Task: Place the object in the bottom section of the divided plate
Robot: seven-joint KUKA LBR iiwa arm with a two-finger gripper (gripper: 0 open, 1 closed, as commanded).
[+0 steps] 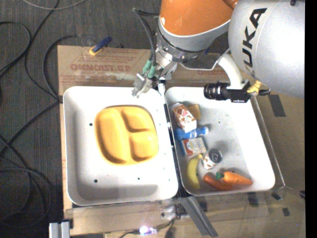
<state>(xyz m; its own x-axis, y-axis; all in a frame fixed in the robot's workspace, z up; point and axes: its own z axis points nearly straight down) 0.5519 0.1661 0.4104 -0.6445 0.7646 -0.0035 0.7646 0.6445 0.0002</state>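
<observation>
Leftmost, the left bin [79,182] holds the yellow divided plate [127,134], its sections bare, so the placing step is not yet done and, by my reading, the picking comes first. Above the plate's far right corner, near the seam between the bins, hangs the gripper [140,87]; whether its tips are apart or together I cannot tell (they are too small and blurred), and nothing shows between them. The arm [198,14] slants down from the upper right, its orange band above the wrist. Further right, the right bin [265,133] keeps the candidate objects: a small carton [184,117], a banana [192,171], a can [214,157] and a carrot [227,180]. Next, the arm would need to shift right and descend onto one.
</observation>
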